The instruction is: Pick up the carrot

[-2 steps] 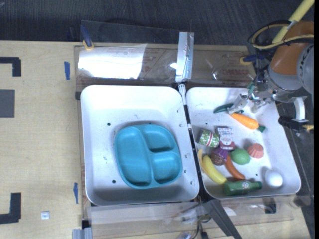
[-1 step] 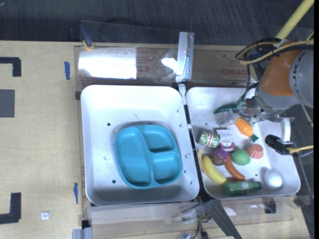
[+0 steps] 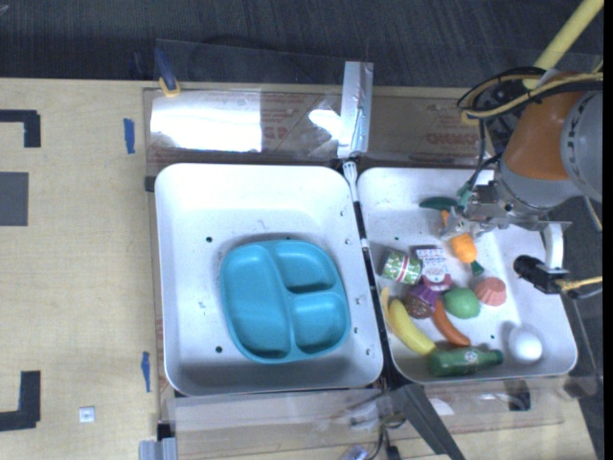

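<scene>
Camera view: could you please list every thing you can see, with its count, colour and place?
left bin: 1, white, left half of the bench
right bin: 1, white, beside the left bin
divided plate: 1, light blue, in the left bin
can: 1, green label, right bin, near its left wall
banana: 1, yellow, right bin, lower left
carrot: 1, orange, right bin, beside the banana
round fruit: 1, green, right bin, centre
bottle: 1, dark green, right bin, front wall
egg: 1, white, right bin, lower right
arm: 1, grey with orange band, over the right bin
</scene>
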Action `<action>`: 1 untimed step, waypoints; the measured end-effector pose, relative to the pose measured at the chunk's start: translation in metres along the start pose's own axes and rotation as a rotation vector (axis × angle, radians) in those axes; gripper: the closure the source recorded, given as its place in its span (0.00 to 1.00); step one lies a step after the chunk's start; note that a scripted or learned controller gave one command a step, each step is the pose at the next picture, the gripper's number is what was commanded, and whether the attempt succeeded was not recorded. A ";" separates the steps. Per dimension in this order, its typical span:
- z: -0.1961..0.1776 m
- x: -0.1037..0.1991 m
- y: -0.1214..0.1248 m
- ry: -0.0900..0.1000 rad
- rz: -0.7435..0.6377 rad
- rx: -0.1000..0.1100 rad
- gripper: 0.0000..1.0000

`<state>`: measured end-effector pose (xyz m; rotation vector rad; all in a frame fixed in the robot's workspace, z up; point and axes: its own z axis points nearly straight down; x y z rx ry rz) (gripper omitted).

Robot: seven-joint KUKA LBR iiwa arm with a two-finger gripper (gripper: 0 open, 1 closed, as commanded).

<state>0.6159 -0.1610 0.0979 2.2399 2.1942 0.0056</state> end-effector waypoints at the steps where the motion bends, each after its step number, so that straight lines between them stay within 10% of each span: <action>1: -0.090 0.083 0.052 0.002 0.178 0.000 1.00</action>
